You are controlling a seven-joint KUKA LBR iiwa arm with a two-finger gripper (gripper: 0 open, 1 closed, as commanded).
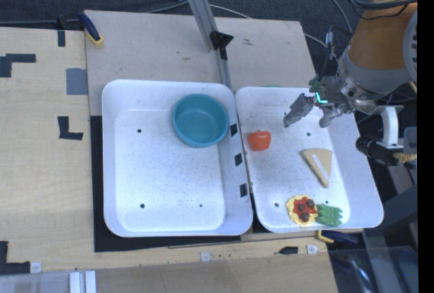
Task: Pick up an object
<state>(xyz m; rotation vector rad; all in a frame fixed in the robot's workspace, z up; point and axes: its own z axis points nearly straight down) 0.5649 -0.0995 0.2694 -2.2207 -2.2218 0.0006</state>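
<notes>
The gripper (310,116) hangs over the far part of the right bin (359,180) with its fingers spread apart and nothing between them. Near it to the left lies a red tomato (259,141); a tan wedge (319,165) lies just below it, a yellow-and-green toy (313,210) farther below, and a blue bowl (200,120) sits well away to the left.

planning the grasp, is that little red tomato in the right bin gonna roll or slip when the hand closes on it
The red tomato looks round, so a nudge would probably roll it toward the bin wall beside it. Its skin seems smooth, so it may slip from the open hand. It is small, probably light.
</notes>
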